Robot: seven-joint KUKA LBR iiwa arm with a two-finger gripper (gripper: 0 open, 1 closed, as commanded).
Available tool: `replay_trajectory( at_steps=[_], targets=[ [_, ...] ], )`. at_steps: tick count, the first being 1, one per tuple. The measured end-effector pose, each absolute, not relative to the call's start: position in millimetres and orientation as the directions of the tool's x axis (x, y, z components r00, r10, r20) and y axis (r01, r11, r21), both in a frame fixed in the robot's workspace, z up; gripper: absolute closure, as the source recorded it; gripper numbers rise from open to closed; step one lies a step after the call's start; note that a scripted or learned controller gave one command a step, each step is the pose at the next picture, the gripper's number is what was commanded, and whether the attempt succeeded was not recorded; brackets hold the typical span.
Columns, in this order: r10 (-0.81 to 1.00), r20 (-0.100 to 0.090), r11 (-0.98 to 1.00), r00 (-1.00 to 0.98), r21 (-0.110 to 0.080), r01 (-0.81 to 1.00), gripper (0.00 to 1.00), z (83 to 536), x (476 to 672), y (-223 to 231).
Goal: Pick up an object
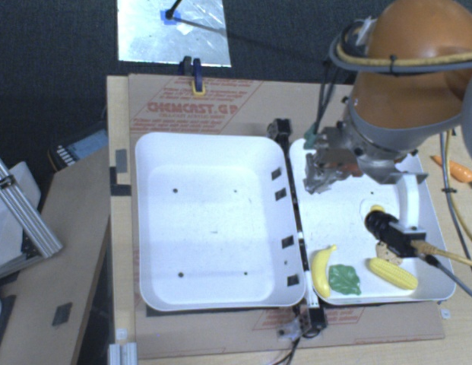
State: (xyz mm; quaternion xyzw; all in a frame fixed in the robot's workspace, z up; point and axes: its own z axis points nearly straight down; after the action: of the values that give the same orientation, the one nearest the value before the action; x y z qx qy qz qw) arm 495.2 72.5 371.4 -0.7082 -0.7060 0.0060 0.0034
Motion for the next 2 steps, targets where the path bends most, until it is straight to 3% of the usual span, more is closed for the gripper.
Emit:
replay_trajectory(
  at_steps=[1,2],
  targets=[
    [1.0,0.002,0.009,-0.009,-0.001,1.0,1.0,350,486.1,134],
    [1.0,-0.002,-0.003,0.003,-0.005,1.0,1.0,281,502.2,102]
  ],
)
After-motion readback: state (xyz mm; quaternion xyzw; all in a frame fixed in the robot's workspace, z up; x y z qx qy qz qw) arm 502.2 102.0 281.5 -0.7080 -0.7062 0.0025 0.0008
